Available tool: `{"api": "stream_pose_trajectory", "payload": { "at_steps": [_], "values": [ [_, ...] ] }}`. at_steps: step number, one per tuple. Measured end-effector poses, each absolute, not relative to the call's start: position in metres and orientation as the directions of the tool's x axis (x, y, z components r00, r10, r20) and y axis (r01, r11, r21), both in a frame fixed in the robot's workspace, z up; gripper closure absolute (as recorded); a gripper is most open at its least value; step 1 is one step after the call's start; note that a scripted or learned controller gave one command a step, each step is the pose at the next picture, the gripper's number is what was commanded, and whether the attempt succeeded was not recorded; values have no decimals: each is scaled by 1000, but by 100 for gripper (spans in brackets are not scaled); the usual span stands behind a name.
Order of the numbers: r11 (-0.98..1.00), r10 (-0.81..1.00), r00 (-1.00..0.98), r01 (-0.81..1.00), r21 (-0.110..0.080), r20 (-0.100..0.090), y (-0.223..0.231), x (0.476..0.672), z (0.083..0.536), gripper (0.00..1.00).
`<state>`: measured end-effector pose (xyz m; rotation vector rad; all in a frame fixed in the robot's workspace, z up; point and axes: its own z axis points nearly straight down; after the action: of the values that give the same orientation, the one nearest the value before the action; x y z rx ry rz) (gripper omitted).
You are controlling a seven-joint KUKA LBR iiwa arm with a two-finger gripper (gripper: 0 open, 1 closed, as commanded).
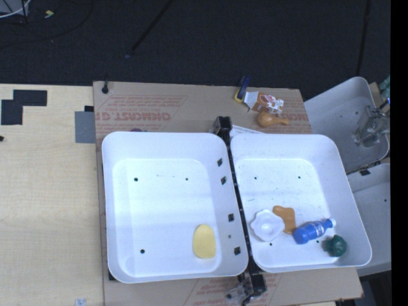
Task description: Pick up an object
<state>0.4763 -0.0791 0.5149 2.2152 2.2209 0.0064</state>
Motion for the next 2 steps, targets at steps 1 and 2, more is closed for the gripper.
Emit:
{"api": "stream_pose_trajectory", "payload": {
  "at_steps": [1, 2],
  "values": [
    [4, 1000, -4, 1000, -20, 2, -35, 481, 353, 100],
    [2, 1000, -2, 1000, 12, 0, -15, 492, 481, 100]
  ]
}}
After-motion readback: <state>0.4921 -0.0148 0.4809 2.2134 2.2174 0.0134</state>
